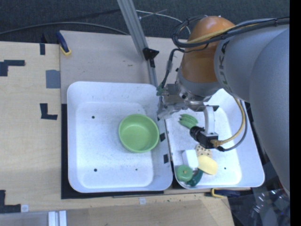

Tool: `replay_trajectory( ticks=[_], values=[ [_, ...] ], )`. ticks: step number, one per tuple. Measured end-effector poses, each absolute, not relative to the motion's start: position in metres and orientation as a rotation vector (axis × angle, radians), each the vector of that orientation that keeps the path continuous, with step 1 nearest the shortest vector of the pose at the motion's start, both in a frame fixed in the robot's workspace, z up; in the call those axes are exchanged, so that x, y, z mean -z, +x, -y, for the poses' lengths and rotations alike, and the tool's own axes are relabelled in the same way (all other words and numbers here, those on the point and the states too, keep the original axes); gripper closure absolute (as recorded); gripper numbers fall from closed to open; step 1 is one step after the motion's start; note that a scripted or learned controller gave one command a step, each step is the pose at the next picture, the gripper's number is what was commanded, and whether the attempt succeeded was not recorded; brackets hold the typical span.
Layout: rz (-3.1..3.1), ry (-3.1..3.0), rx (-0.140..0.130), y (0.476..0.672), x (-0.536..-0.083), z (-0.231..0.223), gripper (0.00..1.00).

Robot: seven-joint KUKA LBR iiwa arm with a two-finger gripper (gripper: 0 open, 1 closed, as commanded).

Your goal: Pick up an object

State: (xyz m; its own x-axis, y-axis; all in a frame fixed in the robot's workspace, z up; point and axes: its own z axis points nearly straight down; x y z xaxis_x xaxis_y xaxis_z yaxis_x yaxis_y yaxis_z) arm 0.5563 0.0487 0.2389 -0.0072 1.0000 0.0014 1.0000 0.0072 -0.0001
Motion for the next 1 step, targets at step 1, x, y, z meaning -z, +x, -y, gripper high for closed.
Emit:
replay_trajectory(
  ticks=[1],
  values=[
    [2.228,-2.212,0.001,0.5752,-0.2440,-0.0988,1.00]
  ],
)
